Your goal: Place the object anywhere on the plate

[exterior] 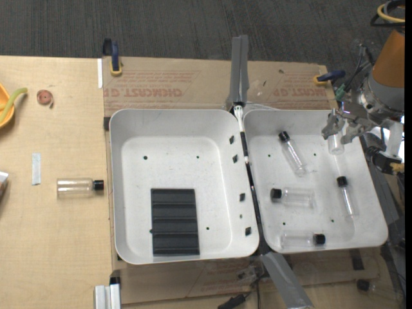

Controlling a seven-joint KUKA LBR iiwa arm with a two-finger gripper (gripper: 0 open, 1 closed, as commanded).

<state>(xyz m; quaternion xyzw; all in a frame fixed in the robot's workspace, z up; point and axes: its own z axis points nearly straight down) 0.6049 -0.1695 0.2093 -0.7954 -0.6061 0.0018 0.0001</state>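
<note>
I see my gripper (336,132) above the right bin's (373,192) far right corner. Four clear vials lie inside that bin; a dark ridged plate (174,222) sits left of it.

A single fixed camera looks down at a slant from above the worktop (58,237), far enough back to take in both white bins (122,172) whole. The tool (337,134) sits near the frame's right edge, the bins spreading leftward from it.
</note>
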